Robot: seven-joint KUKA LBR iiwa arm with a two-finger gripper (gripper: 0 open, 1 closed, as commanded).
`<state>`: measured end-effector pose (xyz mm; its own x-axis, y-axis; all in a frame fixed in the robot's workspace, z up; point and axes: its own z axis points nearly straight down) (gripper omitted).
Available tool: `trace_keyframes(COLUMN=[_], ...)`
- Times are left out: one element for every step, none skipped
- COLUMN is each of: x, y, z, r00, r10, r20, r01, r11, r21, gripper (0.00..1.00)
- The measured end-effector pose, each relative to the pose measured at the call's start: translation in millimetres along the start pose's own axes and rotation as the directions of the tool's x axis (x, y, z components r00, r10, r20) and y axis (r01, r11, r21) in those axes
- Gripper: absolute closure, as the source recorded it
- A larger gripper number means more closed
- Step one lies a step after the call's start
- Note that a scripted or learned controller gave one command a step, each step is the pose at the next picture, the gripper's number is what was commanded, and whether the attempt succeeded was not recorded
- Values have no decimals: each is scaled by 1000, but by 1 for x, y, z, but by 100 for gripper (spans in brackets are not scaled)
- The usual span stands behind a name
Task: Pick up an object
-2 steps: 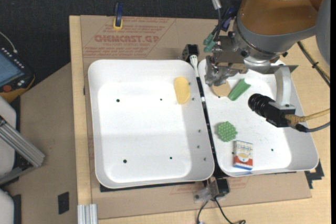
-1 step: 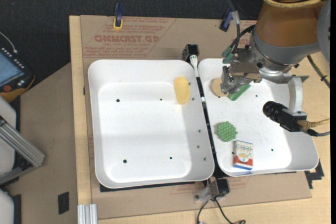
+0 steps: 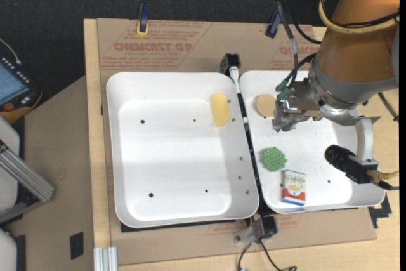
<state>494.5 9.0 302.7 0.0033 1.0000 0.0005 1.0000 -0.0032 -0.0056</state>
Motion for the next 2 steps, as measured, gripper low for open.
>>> trace_keyframes(x=[54, 27], y=[28, 47], z=[-54, -22], r00=[1000, 1000], r10=[-9, 0], r20=[-1, 1], r01=[9, 0], r11=[1000, 1000], r21=[-14, -2], gripper=[100, 100])
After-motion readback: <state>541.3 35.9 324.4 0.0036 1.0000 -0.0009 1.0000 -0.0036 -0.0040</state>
